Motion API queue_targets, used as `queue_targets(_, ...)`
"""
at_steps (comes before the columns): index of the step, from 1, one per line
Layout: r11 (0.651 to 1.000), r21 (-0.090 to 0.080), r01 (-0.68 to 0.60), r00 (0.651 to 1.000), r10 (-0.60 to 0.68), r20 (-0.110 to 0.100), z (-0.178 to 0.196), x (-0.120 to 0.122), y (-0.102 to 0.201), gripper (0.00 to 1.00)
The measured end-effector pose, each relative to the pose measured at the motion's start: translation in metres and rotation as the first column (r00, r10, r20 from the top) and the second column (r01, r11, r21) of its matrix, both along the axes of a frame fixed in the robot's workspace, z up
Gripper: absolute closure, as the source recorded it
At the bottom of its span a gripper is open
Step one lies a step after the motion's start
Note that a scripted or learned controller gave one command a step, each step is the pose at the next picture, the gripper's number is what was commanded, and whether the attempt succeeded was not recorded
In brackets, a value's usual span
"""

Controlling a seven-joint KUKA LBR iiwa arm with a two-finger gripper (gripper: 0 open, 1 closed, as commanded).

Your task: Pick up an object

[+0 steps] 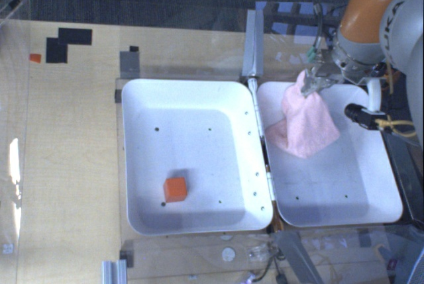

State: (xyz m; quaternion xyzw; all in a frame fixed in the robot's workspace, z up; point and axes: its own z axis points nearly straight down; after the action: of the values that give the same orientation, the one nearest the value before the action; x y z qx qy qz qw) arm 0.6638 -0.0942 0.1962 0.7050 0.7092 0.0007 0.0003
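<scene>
Camera view: arm reaches down, hand (313, 85) clamped on hanging pink cloth (303, 122).

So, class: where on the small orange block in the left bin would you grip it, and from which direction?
Grip the orange block across two opposite flat side faces, coming straight down from above. It sits flat on the left bin floor, well away from the walls, so its sides are free and the top approach looks unobstructed.
</scene>
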Motion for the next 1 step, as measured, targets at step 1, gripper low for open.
queue_targets(1,0.995,-0.001,0.096,0.995,-0.096,-0.001,-0.0889,-0.029,-0.0494,0.0)
